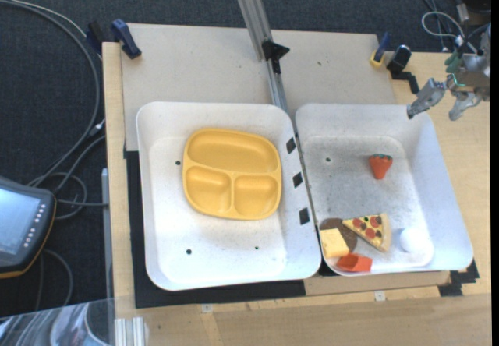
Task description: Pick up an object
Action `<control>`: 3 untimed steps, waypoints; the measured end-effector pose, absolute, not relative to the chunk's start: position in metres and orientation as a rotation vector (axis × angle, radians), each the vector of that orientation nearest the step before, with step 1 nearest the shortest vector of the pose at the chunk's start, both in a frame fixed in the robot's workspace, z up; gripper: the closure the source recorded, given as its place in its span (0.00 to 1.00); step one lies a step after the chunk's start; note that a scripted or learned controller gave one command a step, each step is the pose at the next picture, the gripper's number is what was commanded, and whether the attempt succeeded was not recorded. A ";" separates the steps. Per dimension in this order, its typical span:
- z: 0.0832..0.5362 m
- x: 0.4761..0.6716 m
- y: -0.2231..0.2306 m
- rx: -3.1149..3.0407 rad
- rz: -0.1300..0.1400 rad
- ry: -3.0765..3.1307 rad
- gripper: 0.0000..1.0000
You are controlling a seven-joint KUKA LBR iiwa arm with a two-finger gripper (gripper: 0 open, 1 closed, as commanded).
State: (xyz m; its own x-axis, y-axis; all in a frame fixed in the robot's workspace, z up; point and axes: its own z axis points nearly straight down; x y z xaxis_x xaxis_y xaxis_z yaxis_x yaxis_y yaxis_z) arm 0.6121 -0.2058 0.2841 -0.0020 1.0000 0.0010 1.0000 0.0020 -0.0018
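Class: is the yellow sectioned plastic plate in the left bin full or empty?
Empty. The yellow sectioned plastic plate shows three bare compartments with nothing lying in them.

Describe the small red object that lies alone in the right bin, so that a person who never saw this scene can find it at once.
Look at the right bin, the one next to the bin holding the yellow divided plate. In its upper middle part, a toy strawberry lies by itself on the speckled floor. Unlike the pizza slice and the other pieces crowded along the near edge, it is red with a green top and touches nothing.

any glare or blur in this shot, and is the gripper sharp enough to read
Camera view: even, soft lighting, no hard glare on the yellow tray; the pizza slice and strawberry look crisp enough; the gripper at the right edge looks soft and small.
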 end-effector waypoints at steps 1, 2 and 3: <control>0.284 0.612 -0.206 -2.218 0.002 -2.222 0.00; 0.237 0.603 -0.208 -2.218 0.006 -2.217 0.00; 0.189 0.611 -0.208 -2.216 0.005 -2.219 0.00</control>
